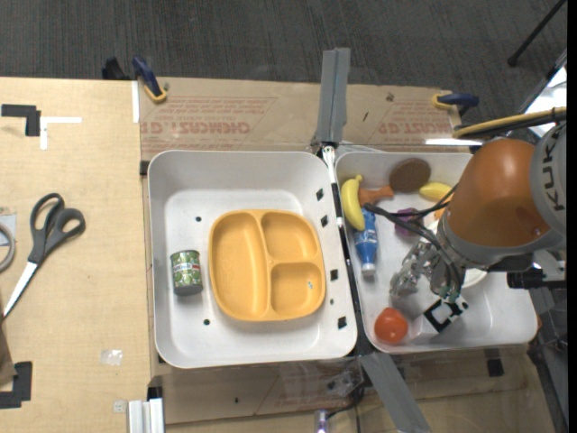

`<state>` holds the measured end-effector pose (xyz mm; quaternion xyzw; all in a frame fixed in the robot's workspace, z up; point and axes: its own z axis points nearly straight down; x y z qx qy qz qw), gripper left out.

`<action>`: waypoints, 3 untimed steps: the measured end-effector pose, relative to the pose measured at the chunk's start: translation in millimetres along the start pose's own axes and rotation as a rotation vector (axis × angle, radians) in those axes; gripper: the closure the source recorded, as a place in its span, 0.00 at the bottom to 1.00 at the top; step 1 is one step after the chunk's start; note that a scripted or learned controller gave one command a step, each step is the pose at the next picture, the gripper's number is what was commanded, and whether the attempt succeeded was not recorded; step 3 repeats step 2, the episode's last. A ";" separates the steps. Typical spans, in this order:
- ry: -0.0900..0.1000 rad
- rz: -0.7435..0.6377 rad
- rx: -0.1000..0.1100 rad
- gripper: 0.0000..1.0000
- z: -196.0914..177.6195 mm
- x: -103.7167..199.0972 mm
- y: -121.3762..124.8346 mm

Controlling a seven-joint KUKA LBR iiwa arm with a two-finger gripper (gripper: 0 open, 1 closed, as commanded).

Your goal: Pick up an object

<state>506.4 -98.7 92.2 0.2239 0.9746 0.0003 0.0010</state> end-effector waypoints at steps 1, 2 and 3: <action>-0.004 -0.146 0.000 1.00 -93.8 -100.9 -74.3; -0.001 -0.423 -0.004 1.00 -25.4 -95.0 -66.8; -0.001 -0.423 -0.004 1.00 -25.4 -95.0 -66.8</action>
